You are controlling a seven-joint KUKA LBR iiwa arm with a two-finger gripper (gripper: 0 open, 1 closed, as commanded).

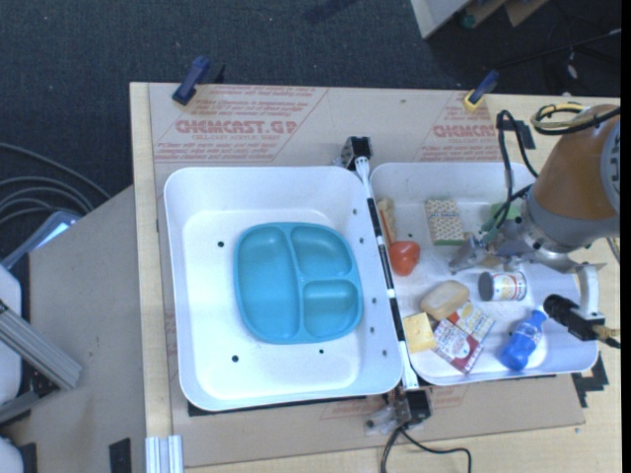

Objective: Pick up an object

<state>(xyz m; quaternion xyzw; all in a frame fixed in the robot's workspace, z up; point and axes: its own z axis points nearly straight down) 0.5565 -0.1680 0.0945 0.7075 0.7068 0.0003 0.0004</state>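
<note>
My gripper (475,254) hangs low in the right bin (463,175), reaching in from the right under the arm's orange band (582,175). It sits between a green and white packet (445,220) behind it and a small labelled jar (504,286) lying on its side just in front. A red round thing (404,256) lies to its left. Closer to the front are a pale bread-like lump (446,297), a yellow block (419,331), a red and white packet (461,340) and a blue bottle (521,341). I see nothing lifted off the bin floor.
The left bin (197,205) holds a blue divided plate (298,282). A thin orange strip (385,220) lies along the right bin's left wall. Blue and yellow clamps (192,79) sit at the bench's far edge. The bins' shared rim (380,264) runs down the middle.
</note>
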